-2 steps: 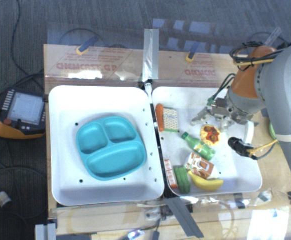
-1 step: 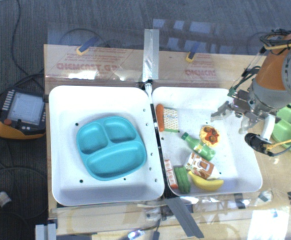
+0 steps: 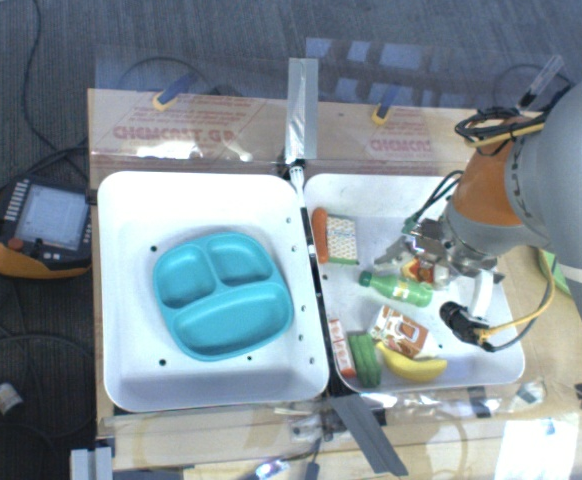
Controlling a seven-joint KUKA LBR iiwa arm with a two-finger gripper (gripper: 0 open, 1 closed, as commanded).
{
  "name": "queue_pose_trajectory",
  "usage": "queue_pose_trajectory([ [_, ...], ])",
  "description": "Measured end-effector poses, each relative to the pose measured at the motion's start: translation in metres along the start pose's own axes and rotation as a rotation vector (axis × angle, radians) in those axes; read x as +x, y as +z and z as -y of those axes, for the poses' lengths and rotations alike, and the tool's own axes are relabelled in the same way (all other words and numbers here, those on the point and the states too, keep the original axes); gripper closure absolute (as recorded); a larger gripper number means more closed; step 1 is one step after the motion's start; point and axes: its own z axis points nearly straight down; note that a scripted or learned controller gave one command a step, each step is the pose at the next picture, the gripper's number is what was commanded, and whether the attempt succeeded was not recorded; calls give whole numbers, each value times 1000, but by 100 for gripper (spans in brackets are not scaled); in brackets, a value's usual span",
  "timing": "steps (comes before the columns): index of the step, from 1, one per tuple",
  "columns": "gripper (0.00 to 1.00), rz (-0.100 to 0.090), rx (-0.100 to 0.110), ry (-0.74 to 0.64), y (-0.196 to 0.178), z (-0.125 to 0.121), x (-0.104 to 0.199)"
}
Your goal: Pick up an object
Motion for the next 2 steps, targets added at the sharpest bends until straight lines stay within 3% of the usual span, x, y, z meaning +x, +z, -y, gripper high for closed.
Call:
queue_pose_trajectory([
  [1,0,-3,-3,-349,7,-60,-31],
  [2,100,0,-10,-349,-4,-63,-32],
])
